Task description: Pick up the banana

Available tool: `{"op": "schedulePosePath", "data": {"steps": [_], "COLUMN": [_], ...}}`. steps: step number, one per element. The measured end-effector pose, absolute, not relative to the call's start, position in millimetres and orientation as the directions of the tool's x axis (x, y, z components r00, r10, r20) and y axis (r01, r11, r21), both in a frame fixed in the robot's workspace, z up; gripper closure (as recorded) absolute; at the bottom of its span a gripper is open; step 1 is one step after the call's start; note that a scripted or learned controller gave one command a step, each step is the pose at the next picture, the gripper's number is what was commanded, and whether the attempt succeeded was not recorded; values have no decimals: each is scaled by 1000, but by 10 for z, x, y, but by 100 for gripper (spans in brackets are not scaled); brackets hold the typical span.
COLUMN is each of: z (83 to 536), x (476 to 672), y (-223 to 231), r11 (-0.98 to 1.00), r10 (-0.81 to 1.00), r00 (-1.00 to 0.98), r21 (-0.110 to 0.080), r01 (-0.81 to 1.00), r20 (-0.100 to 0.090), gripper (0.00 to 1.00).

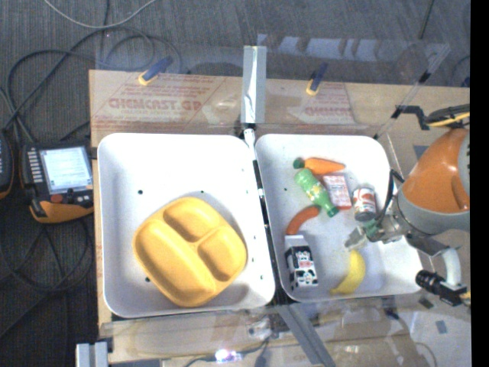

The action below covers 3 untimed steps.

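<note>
Tool (365, 234) is hovering just above the banana (350, 274), can't tell its state; banana's light, curved, best grabbed mid-body.

Two white bins (114, 205) sit on a pale tan tabletop (176, 102) printed with faded reddish lettering. The left bin holds a yellow-orange sectioned plate (191, 251). In the right bin lie a yellow banana (350, 275), an orange carrot (325, 164) with a green tip, a green bottle (315, 190), a red-and-white packet (337, 190), a small can (365, 201) in red and white, a reddish-orange sausage-like piece (301, 219), and a carton (301, 261) patterned in black and white, perhaps cow spots. The arm (435, 186) is grey with an orange band. The floor (76, 21) is dark grey carpet crossed by pale cables.
</note>
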State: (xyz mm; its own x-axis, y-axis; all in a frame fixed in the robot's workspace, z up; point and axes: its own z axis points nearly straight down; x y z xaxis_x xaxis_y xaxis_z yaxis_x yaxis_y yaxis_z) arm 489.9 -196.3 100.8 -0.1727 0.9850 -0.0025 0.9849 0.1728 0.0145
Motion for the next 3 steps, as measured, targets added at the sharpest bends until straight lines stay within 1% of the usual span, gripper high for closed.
{"op": "schedulePosePath", "data": {"steps": [1, 2, 3], "z": [1008, 907, 1011], "x": [4898, 4886, 4907], "y": [-1962, -2079, -2080], "r11": [173, 191, 192], "r10": [985, 981, 981], "r00": [-173, -192, -192], "r21": [14, 9, 15], "r01": [985, 981, 981], "r20": [-2, 2, -3], "gripper": [0, 0, 100]}}
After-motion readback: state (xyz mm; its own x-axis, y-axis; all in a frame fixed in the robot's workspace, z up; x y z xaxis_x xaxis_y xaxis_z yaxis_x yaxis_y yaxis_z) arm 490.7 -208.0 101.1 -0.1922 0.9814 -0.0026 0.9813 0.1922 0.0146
